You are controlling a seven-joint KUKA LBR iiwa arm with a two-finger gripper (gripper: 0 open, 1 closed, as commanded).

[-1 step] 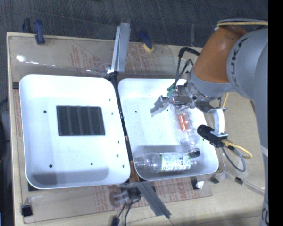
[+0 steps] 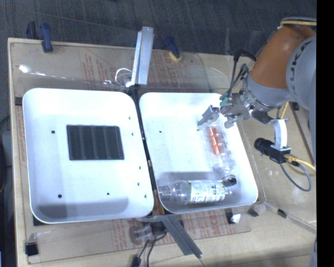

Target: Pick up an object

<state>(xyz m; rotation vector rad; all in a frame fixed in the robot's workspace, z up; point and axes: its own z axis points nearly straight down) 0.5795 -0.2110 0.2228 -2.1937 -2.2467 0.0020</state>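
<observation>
Lying along the right bin's (image 2: 247,171) near wall, clear bottle (image 2: 195,191), light, slick, rolling, wanting a mid-body grip; second, orange-labelled bottle (image 2: 218,146) resting beside, hand (image 2: 218,114) hovering above its top, grip state impossible to tell.

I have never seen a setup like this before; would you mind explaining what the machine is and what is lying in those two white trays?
This is one camera fixed above a bench, looking down at a slant. The grey and orange shape at the right is a robot arm; its gripper hangs over the right bin. That bin holds two clear plastic bottles: a small bottle with an orange label just below the gripper, and a larger bottle lying along the near wall. The left bin holds a dark ribbed panel. Nothing is visibly between the fingers, so nothing is held.
</observation>
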